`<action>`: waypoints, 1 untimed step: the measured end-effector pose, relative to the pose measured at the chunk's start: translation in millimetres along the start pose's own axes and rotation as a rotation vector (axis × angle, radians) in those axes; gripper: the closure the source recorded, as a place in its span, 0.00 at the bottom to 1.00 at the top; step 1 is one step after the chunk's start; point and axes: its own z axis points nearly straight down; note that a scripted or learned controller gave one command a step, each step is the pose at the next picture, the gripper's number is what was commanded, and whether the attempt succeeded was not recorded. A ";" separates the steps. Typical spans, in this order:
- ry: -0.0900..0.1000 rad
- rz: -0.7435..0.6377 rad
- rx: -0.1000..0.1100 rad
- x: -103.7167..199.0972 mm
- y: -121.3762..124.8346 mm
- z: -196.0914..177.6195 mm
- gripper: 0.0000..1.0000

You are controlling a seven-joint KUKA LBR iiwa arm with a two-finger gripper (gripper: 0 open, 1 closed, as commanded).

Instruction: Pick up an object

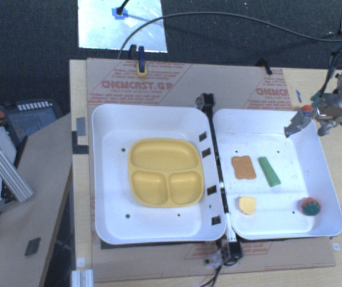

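Pick not begun: we log the end effector (305, 123), closure impossible to judge, over the right bin (329, 178), its brown slab (243, 167), green stick (269, 171) unlifted.

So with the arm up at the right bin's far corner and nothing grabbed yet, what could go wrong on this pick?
1. The tool hangs over the far right corner of the right bin, apart from every item, so a straight descent would likely close on bare floor.
2. The orange piece and green block lie close together; a grasp on one may nudge the other.
3. The small round object sits near the bin wall, which may block a finger.
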 end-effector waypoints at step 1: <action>-0.002 -0.002 -0.010 0.3 1.9 -5.6 0.00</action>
